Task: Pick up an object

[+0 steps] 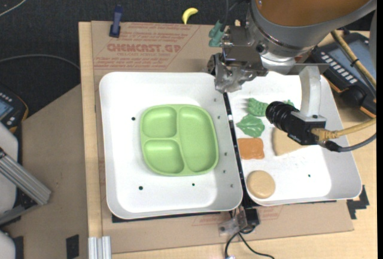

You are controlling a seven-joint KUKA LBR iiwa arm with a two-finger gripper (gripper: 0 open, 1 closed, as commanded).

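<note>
- At the far end of the wall between the 2 bins, the gripper (229, 81) is seen low over the rims. Whether it is wide or narrow cannot be told, so no hold is claimed.
- Along that wall, in the right bin (335, 177), 4 pickable objects are laid out: 2 green leafy pieces (251, 125), an orange block (251, 148) just in front of them, and a round tan disc (261, 184) nearest the front rim.
- At the middle of the left bin (114, 132), a green divided plate (178, 139) is seen lying flat.
- The step in hand is judged to be the approach, with the pick not yet made.
- The orange block is judged the soundest target, since straight sides are offered.
- Because the block lies just beside the wall, the closing line is best set parallel to that wall.
- A straight, centred descent is advised, so that the nearer leafy piece is not caught with the block.
</note>
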